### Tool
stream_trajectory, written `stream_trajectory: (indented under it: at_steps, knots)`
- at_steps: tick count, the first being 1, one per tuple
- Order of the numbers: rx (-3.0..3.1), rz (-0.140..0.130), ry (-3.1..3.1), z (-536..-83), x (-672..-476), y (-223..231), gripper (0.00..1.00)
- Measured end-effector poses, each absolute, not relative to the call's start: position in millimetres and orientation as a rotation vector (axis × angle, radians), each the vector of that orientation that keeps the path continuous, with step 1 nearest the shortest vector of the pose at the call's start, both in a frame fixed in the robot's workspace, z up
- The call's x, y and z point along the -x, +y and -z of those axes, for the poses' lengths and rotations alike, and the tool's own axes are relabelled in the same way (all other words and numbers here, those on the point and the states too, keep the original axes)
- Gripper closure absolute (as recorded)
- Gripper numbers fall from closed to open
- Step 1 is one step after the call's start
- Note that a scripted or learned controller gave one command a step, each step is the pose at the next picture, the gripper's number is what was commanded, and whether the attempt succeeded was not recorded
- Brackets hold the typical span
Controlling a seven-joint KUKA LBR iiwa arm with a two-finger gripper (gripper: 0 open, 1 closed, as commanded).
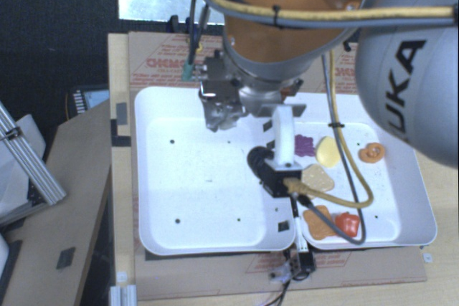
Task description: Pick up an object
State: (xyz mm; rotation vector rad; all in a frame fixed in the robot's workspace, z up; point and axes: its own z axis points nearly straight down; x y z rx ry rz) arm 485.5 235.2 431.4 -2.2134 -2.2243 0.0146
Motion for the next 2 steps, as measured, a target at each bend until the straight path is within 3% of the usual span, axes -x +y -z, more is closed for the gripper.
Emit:
stream_trajectory:
  at_steps: [1, 2]
  knots:
    - [2.218, -0.026, -2.217, -226.0, -484.9, 220.9, 1.00]
    - [2.218, -0.001, -2.223, -226.5, -486.1, 233.0, 1.00]
